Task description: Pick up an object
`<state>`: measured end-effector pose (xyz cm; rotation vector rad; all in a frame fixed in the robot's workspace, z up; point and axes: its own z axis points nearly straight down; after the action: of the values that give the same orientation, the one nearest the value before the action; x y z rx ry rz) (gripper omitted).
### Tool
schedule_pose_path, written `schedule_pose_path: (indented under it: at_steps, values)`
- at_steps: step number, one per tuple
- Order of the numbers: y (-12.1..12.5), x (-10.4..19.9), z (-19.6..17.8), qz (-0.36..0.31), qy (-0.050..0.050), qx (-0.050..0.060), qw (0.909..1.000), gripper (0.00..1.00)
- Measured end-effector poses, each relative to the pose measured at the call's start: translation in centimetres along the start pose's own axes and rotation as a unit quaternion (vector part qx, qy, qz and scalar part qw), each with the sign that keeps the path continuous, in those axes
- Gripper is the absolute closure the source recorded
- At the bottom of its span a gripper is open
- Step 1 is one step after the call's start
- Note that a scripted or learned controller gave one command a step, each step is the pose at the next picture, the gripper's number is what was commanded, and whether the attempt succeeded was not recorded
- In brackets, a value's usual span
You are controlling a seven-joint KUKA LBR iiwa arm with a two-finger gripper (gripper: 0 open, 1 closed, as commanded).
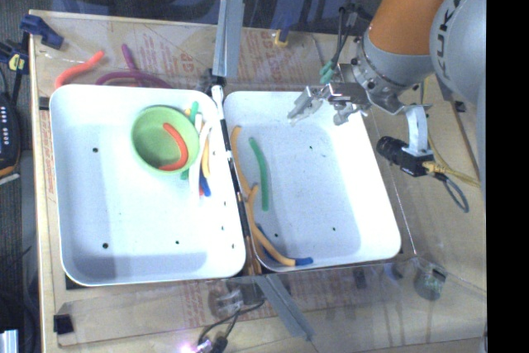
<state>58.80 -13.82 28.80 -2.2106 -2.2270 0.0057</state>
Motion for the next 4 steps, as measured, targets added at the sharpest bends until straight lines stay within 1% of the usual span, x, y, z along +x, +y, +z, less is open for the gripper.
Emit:
schedule_pose_path:
  at_steps: [1,2,3,4]
  values:
    - [-0.5,5.6,9.8,0.020,0.000,0.000,0.9998,0.00]
    - [-0.6,3.1,16.5,-0.007,-0.002,-0.003,1.0000,0.00]
    - [-3.8,2.0,19.5,-0.021,-0.004,-0.002,0.9998,0.00]
    - [-3.7,2.2,18.5,-0.024,-0.002,-0.003,0.9997,1.00]
